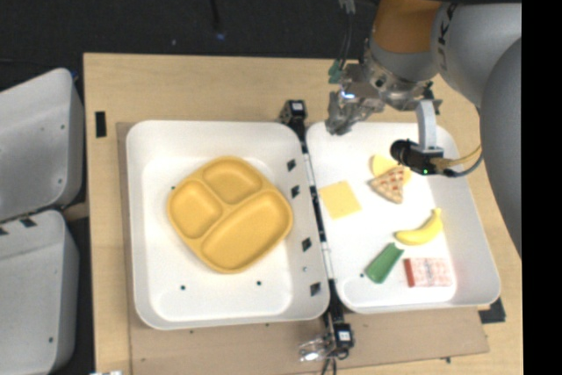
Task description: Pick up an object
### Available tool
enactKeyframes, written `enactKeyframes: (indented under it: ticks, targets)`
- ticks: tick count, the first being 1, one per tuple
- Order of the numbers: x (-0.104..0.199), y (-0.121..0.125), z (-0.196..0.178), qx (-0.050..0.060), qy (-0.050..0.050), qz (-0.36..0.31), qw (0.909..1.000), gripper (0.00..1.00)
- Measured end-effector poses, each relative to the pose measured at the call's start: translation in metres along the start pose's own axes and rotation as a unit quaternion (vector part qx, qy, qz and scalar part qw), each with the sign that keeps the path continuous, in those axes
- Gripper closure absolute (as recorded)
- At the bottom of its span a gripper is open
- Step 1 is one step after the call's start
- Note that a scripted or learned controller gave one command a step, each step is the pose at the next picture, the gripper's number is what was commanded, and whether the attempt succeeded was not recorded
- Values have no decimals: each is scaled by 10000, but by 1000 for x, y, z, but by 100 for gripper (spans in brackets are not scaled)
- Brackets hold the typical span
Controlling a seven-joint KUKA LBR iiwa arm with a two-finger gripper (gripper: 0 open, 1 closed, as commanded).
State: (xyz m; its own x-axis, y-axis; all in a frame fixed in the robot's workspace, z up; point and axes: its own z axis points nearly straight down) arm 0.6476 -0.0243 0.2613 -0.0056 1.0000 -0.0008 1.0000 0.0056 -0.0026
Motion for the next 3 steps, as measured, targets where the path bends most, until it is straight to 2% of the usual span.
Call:
enactKeyframes:
  ticks: [1, 2, 3]
  targets:
    - [49, 12, -2, -5, 2, -3, 10000, 100]
    - [103, 7, 8, 13, 0, -6, 10000, 100]
    - [100, 7, 7, 12, -1, 12, 10000, 0]
